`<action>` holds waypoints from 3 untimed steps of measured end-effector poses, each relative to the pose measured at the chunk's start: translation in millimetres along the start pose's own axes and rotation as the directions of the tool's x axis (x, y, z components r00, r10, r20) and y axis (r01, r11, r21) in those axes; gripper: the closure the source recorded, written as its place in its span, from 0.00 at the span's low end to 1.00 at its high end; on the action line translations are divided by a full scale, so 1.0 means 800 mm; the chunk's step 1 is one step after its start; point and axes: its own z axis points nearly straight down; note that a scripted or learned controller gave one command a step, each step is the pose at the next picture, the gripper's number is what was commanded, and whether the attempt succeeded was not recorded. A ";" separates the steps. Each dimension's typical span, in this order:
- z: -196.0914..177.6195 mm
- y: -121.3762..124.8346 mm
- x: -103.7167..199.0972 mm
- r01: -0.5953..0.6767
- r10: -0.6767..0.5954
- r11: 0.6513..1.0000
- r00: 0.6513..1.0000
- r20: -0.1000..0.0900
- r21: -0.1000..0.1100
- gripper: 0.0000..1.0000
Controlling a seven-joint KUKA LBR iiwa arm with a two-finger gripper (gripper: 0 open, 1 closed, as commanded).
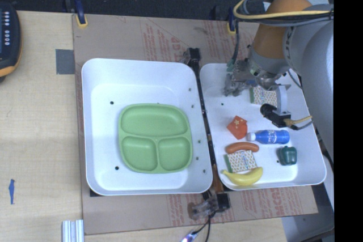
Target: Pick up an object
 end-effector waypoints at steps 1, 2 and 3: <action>-0.045 -0.076 -0.048 -0.005 0.005 1.000 1.000 0.000 0.001 1.00; -0.044 -0.076 -0.048 -0.005 0.005 1.000 1.000 -0.001 0.001 0.00; -0.045 -0.090 0.000 -0.003 0.003 1.000 1.000 -0.001 0.003 0.00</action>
